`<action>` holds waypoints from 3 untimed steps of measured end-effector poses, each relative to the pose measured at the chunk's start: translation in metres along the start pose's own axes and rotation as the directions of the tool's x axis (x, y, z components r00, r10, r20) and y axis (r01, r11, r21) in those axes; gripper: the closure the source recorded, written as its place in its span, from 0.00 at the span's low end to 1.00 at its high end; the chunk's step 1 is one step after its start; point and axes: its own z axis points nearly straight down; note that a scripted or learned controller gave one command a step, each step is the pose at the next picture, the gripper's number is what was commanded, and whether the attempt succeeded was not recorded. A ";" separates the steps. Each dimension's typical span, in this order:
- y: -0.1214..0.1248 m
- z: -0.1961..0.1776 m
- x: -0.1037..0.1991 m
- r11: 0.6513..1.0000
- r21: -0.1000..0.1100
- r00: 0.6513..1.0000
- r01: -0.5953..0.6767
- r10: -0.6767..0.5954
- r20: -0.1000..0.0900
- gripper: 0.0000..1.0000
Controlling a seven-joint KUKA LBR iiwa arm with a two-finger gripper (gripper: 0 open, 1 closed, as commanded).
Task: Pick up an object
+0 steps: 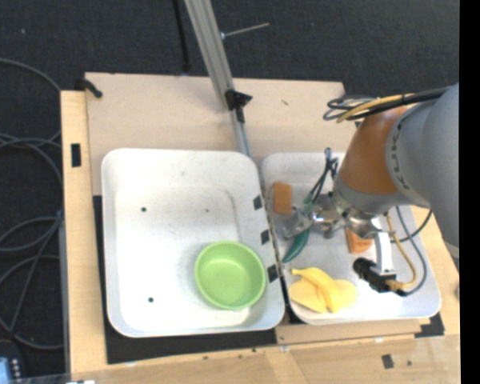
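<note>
Gripper (pixel 292 234) perhaps beside bin wall (pixel 266 214)

A tan bench board (pixel 168 110) fills the middle of the frame and bears two shallow white bins side by side, the left bin (pixel 144 182) larger in view than the right bin (pixel 292 166). A slanted metal pole (pixel 212 50) runs from the top centre down to the gap between them. Black cables (pixel 16 174) loop over the dark floor (pixel 344 22) along the left edge

Tan bench (pixel 168 110), 2 white bins: left (pixel 128 182), right (pixel 420 306)
</note>
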 end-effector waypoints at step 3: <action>0.000 -0.103 0.000 1.000 -0.009 1.000 0.005 -0.005 -0.001 1.00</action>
